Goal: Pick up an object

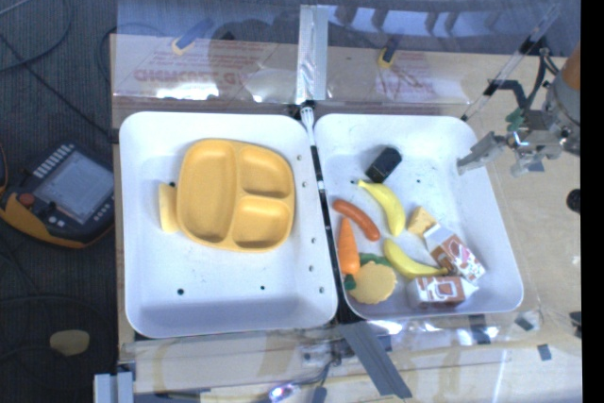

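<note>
Right bin (491, 203) — gripper (514, 146) at its edge, blurred.

Toy food (401, 245) in right bin (500, 212)

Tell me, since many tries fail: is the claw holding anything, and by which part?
Nothing is held: the claw hangs over the right bin's far edge, with nothing between its fingers.

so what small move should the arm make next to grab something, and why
Probably swing the gripper further in over the right bin and toward the black block. The gripper sits at that bin's far right edge, above the rim, with nothing between its fingers. The block lies by itself, while the bananas, sausage and cartons crowd together.
</note>
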Available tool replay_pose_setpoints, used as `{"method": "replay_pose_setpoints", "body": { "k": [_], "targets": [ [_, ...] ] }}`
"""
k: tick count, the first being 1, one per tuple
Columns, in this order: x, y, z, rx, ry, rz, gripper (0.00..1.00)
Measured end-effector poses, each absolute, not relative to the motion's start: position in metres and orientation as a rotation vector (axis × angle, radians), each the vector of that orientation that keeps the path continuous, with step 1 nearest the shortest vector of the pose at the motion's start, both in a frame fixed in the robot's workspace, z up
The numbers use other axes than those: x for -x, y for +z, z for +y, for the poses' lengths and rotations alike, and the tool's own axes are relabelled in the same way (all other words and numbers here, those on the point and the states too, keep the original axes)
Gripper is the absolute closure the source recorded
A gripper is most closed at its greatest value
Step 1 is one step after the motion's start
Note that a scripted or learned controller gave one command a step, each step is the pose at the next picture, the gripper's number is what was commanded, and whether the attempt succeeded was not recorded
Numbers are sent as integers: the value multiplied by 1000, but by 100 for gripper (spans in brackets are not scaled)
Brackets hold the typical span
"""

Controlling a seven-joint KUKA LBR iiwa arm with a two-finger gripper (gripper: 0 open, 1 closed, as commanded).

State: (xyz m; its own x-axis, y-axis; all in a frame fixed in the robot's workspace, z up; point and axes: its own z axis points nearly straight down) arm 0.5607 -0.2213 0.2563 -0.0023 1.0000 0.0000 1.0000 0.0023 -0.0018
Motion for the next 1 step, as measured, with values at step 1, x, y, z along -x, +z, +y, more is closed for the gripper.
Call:
{"method": "replay_pose_setpoints", "body": {
  "k": [1],
  "targets": [
    [-534,287,-216,1916,4,-2491,0]
  ]
}}
